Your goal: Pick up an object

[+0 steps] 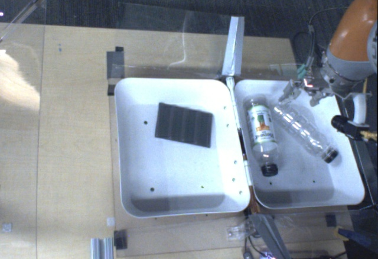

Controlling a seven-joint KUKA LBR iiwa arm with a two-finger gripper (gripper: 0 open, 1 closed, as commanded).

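The labelled bottle [261, 133], toward nine o'clock in the right bin [348, 190], wears a green, white and orange label. Its print is probably too small to read. No other lettering is legible.

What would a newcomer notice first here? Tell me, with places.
The dark grey ribbed slab lying flat in the left bin stands out against the white. In the right bin lie two clear bottles: a labelled bottle near the divider and a bare bottle set diagonally. The gripper hangs at that bin's far edge.
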